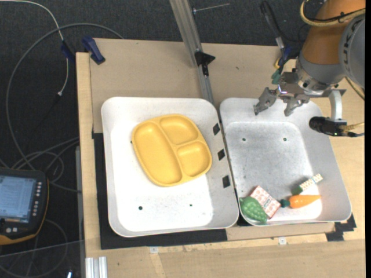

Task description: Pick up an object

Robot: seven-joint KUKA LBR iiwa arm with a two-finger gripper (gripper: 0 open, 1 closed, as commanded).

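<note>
My gripper (275,106) hangs over the far edge of the right bin (272,149), fingers spread apart and nothing between them. At the near end of that bin lie several small toys: an orange carrot (304,201), a green leafy piece (253,209), a red-and-white patterned box (265,200) and a small white block (309,183). All of them are well away from the gripper, toward the front of the bin.
The left bin (122,207) holds a yellow divided plate (170,149). A metal pole (186,25) rises behind the bins. Cables and a tablet (20,198) lie to the left, off the bench.
</note>
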